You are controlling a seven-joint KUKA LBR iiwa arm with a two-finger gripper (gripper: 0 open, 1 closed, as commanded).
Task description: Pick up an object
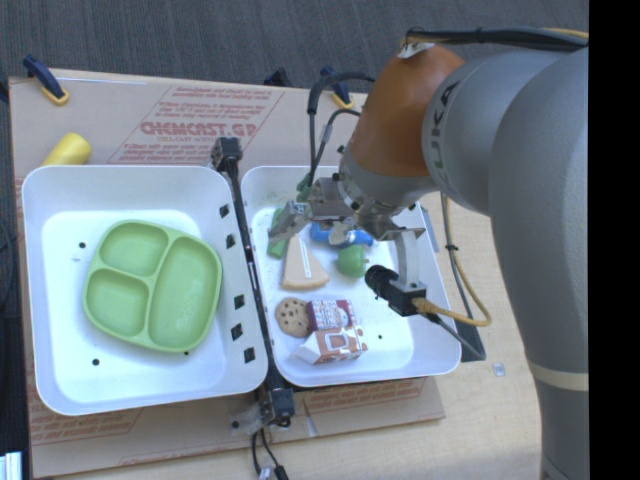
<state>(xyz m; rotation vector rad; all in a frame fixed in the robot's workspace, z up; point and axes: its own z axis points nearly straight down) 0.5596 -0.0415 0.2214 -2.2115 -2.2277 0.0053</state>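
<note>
1. Gripper [322,211] position: the claw is seen low over the far part of the right bin [425,353], hung from the grey arm [500,118] that reaches in from the right. It is judged to be placed there because the pickable objects are gathered in that bin.
2. Claw state: whether the claw is spread or pressed together cannot be told, since the wrist and cables cover it. Nothing is seen held in it.
3. Task object: no single target is named by the task. The items nearest the claw are a blue object [326,233], a green ball [351,260] and a dark green piece [281,222]; any of these is judged a likely candidate.
4. Right bin contents: a pale cheese-like wedge [300,265] is lain near the middle, with a cookie [292,316] toward the front and two small cartons [333,330] just beside it. The items are crowded, so a neighbour could be nudged during a grasp.
5. Left bin [50,358] contents: a green divided plate [153,285] with three compartments is lain flat in the middle. Nothing is seen in its compartments.
6. Surroundings: both bins are rested on a cardboard sheet [200,123], apparently clamped for stability. A yellow object [68,149] is seen outside the bins, beyond the left bin's far corner.
</note>
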